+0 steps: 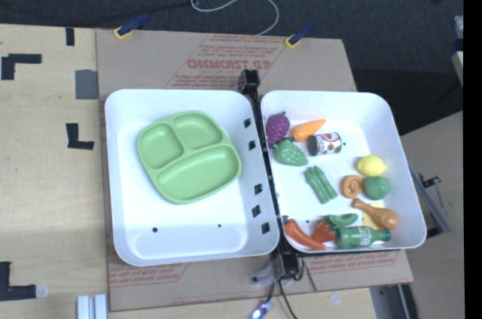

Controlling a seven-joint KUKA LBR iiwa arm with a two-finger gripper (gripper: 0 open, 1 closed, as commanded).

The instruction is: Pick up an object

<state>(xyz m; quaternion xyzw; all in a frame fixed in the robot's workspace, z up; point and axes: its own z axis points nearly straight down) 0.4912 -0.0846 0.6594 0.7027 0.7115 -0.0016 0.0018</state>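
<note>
My left bin (124,159) holds a green divided plate (189,156); the right bin (380,114) holds toy food: grapes (277,127), carrot (308,130), can (326,144), lemon (370,165). Both sit on cardboard (218,62) over a wooden bench (45,182). My gripper's state I cannot tell.

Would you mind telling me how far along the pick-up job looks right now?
Nothing looks done: the toy foods, such as the purple grapes, lemon and green bottle, all lie in the right bin. Nothing is in hand. The whole pick remains. The green divided plate sits in the left bin.

camera view: fixed overhead | slanted downward | both bins (120,114) framed, mid-distance
</note>
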